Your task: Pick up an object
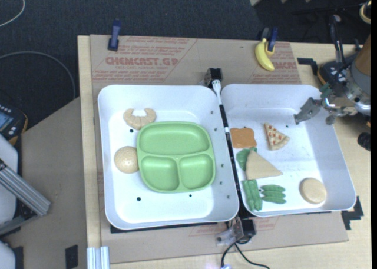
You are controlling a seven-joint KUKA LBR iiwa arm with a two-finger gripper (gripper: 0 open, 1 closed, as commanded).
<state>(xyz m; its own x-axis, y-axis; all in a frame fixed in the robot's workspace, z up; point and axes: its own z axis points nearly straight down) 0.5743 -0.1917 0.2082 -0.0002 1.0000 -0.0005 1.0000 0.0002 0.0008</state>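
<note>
The right bin (330, 144) holds a brown toast slice (242, 138), a pizza slice (275, 136), a pale triangular sandwich (261, 167), green pea pods (263, 193) and a round tan bun (313, 191). My gripper (317, 113) hovers over the bin's upper right corner, to the right of the pizza slice and apart from it. Its fingers are spread open with nothing between them.
The left bin (112, 144) carries a green divided plate (175, 156), a bitten pastry (139, 118) and a round bun (126, 159). A yellow banana (264, 56) lies on the bench behind the right bin. A black divider (222, 120) runs between the bins.
</note>
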